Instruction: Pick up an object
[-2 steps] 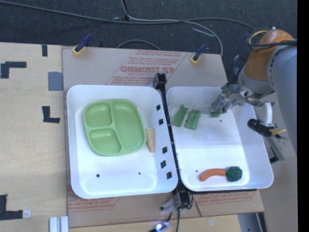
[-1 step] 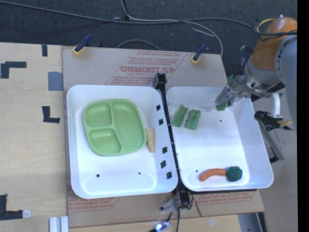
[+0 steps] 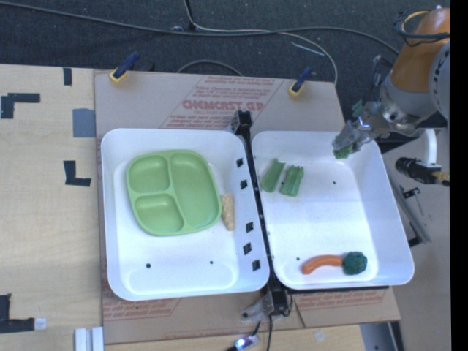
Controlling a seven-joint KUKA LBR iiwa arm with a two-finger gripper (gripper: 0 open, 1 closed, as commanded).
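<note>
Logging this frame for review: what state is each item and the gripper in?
Gripper: over the right bin's far rim, a green piece between its fingers.
Green plate: flat in the left bin.
Two green sticks: lying side by side, right bin.
Carrot: lying beside broccoli.

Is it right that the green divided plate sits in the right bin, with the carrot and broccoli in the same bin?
Not quite. The camera view shows the green divided plate in the left bin; the carrot and broccoli lie in the right bin.
</note>
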